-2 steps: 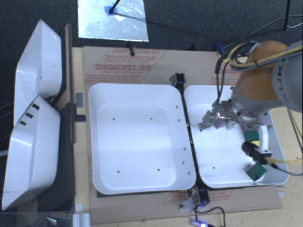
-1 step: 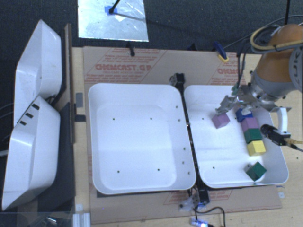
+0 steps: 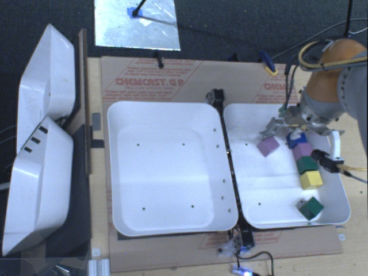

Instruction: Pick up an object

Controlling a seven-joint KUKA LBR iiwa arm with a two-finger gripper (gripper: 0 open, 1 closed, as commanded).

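Nearest the camera in the right bin [image 3: 253, 211], a dark green block [image 3: 311, 207] sits alone by the front rim, well apart from the rest. Behind it a yellow block [image 3: 311, 179] touches a green block [image 3: 307, 165], which touches a purple block [image 3: 302, 151] in a tight column along the right side, with a small blue piece [image 3: 297, 137] at its far end. A lilac cube [image 3: 268, 146] lies tilted just left of that column. The gripper [image 3: 280, 125] hangs over the bin's far right area, just above the lilac cube; whether its jaws are open or closed I cannot tell. The likely trouble is crowding: a descent near the column could wedge a finger between touching blocks or shove them aside, and the tilted cube could slip away. The left bin [image 3: 167, 165] shows bare white floor.
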